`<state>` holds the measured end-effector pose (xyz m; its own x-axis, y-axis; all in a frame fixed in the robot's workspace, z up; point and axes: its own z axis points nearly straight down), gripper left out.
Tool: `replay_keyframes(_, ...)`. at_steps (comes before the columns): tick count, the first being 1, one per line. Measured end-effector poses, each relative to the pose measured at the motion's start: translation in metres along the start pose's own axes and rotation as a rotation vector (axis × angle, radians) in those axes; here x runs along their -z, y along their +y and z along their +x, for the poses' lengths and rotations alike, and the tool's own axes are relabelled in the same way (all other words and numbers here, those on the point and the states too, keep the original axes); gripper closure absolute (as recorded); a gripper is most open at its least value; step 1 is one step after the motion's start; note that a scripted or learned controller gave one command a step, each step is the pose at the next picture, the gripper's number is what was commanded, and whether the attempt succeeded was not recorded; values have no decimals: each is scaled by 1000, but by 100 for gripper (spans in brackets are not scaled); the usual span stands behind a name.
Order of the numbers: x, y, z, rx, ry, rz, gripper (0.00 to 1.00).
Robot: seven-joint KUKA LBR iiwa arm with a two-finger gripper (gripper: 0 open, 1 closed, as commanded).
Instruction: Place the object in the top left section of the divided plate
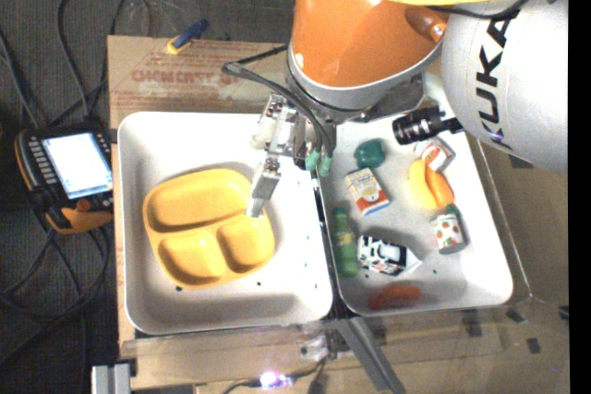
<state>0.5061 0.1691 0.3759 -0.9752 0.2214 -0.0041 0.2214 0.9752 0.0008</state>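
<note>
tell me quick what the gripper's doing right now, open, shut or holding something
Gripper: over the right edge of the yellow divided plate in the left bin; grip state cannot be told.

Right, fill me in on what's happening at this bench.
A KUKA arm reaches in from the right, with its gripper over the yellow divided plate in the left bin, near the plate's upper right edge. Whether it holds anything cannot be told. The right bin holds small items, among them a juice carton, a green bottle and a small can.
</note>
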Motion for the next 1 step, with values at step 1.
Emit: replay_keyframes(1,24,62,20,277,0,-2,0)
